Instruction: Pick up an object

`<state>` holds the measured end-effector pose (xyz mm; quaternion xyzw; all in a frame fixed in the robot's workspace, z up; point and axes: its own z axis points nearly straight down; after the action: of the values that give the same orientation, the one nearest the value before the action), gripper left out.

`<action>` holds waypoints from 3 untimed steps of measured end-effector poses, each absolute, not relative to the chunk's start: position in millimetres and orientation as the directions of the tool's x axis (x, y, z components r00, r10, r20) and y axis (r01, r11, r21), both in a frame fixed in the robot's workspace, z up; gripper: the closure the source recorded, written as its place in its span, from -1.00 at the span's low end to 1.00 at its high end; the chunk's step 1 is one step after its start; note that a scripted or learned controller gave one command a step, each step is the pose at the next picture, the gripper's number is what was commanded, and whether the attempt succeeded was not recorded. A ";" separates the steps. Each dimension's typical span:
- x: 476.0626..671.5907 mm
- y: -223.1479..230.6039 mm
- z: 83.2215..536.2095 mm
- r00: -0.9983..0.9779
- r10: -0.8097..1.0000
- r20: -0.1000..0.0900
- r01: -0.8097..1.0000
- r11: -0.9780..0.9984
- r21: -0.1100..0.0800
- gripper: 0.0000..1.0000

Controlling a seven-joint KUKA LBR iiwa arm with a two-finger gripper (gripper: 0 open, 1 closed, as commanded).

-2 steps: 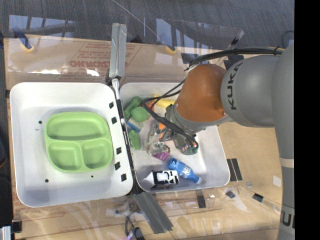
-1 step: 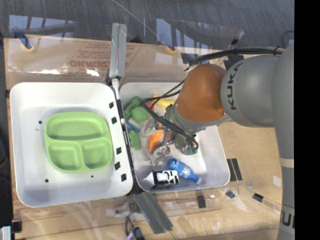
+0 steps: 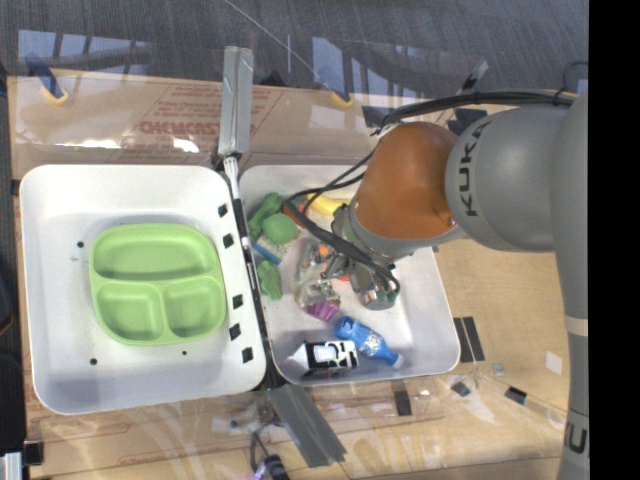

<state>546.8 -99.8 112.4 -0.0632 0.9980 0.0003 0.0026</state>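
Observation:
My gripper (image 3: 322,274) reaches down into the right bin (image 3: 432,308), below the orange wrist band, and sits over a cluster of small objects in the bin's middle. Green leafy toys (image 3: 272,220) lie at the bin's upper left, with a yellow piece (image 3: 326,206) beside them. A purple item (image 3: 322,311) lies just below the gripper. Near the bin's front edge lie a blue bottle-like object (image 3: 366,342) and a black-and-white object (image 3: 330,355). The wrist hides whatever is between the fingers.
The left bin (image 3: 50,268) holds a green divided tray (image 3: 157,282). A grey divider bar (image 3: 236,98) stands between the bins at the back. The arm's grey body (image 3: 520,178) covers the right bin's upper right corner.

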 end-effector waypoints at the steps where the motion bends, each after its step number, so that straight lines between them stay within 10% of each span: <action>1: 546.7 -99.7 112.2 -0.992 -0.127 -0.005 -0.127 0.992 0.000 -1.00; 2: 550.6 -94.3 91.7 -0.998 -0.067 0.002 -0.067 0.998 0.001 -1.00; 3: 552.0 -93.2 102.4 -0.997 -0.072 0.000 -0.072 0.997 0.001 1.00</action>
<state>552.0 -93.2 102.4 -0.0361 0.9993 0.0004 -0.0001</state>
